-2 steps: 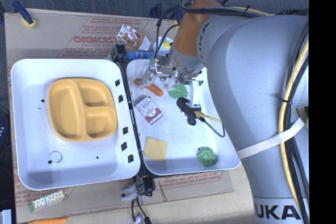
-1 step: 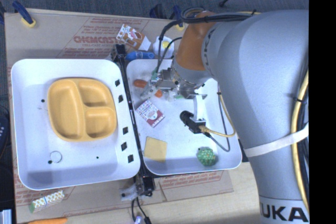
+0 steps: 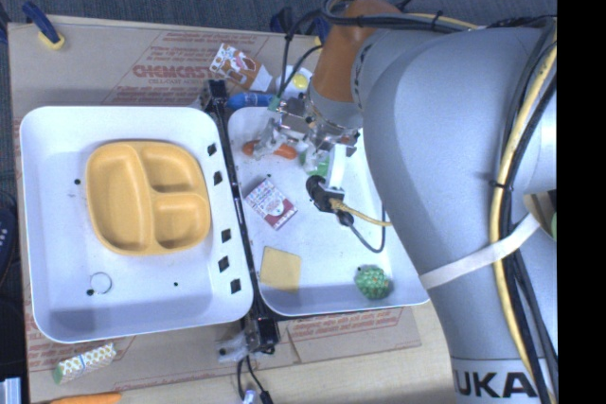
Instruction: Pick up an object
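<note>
My gripper (image 3: 295,133) hangs low over the far end of the right bin (image 3: 398,296), under the orange wrist band. Just to its left lies a small orange and red item (image 3: 259,148), and a green piece (image 3: 322,167) shows beside the gripper's near side. In the middle of the bin lies a red and white packet (image 3: 269,203). A flat yellow square (image 3: 280,268) rests near the bin's front edge, with a green knobbly ball (image 3: 372,281) to its right. A blue object (image 3: 248,99) sits at the bin's far rim.
The left bin (image 3: 57,317) holds a yellow divided tray (image 3: 149,196). A small printed box (image 3: 230,63) lies on the cardboard behind the bins. The grey arm covers the right bin's right side. A wrapped sweet (image 3: 83,361) lies in front of the left bin.
</note>
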Controlling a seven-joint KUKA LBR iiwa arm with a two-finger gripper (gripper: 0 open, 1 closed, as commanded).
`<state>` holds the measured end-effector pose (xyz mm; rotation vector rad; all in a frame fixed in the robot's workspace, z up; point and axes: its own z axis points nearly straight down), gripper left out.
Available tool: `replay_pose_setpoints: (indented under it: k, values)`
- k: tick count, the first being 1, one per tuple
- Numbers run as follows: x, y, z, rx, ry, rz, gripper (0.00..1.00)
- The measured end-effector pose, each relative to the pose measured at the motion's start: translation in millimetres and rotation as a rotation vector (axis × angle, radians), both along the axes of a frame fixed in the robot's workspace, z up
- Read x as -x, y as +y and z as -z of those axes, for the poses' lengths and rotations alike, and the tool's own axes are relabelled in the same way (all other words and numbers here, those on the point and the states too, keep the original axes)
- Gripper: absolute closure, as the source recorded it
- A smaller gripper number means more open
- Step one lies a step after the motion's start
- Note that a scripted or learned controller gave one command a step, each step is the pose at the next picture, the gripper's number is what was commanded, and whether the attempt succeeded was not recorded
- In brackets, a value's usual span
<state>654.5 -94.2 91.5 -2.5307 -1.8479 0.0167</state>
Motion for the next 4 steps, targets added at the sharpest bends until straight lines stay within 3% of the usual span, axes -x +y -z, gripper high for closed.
replay_pose_setpoints:
  k: [1,2,3,4]
  values:
    - [-2,-23,0,-0.004,-0.008,-0.298,0.00]
    - [0,-1,0,0.001,-0.003,-0.101,0.00]
    - [-2,-45,-1,-0.002,-0.012,-0.324,0.00]
    - [-3,-45,-11,-0.003,-0.011,-0.328,1.00]
